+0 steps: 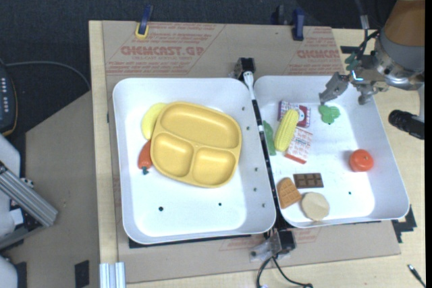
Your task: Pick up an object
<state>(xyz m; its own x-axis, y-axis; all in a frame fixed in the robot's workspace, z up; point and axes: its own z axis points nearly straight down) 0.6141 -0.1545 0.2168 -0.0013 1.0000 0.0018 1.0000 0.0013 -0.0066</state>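
Observation:
My gripper (349,92) hovers over the far right part of the right bin (378,209), its two fingers spread open with nothing between them. A small green leafy toy (329,114) lies just below the left fingertip (332,91), and I cannot tell whether they touch. Further left in that bin are a yellow corn cob (287,128), a red-and-white packet (300,146) and a second packet (295,110). An orange tomato (361,160) sits at the bin's right side. At the near edge lie a brown chocolate bar (308,180), a waffle-like biscuit (288,192) and a round bun (314,206).
The left bin (135,212) holds a yellow divided plate (196,144), with a yellow piece (151,119) and a red-orange pepper (145,157) tucked at the plate's left edge. A green pod (268,138) lies against the ridge between the bins. Clamps (142,23) hold the board's far edge.

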